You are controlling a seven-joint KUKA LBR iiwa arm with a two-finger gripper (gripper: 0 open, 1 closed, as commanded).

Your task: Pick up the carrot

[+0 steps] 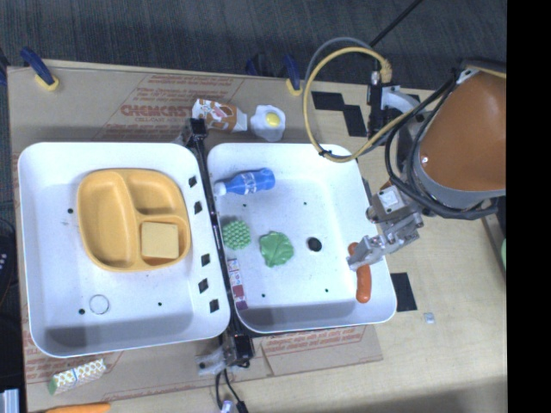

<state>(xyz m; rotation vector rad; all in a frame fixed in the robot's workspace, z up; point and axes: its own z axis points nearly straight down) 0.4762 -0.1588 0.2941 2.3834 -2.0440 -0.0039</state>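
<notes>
The tool [368, 252] is hovering by the right bin's [297, 321] right wall, seemingly pinching the carrot's [362, 284] top end; dangling, it could slip loose.

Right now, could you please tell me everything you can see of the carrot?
The carrot is a small, smooth orange-red piece, plastic-looking like toy food, long and narrow with rounded ends. It lies at the right bin's right edge, near the lower right corner, pointing roughly up and down in the camera view. Its upper end lies just under the gripper, where a second orange bit shows at the fingers; whether that is part of the carrot, I cannot tell. Nothing else touches it.
</notes>
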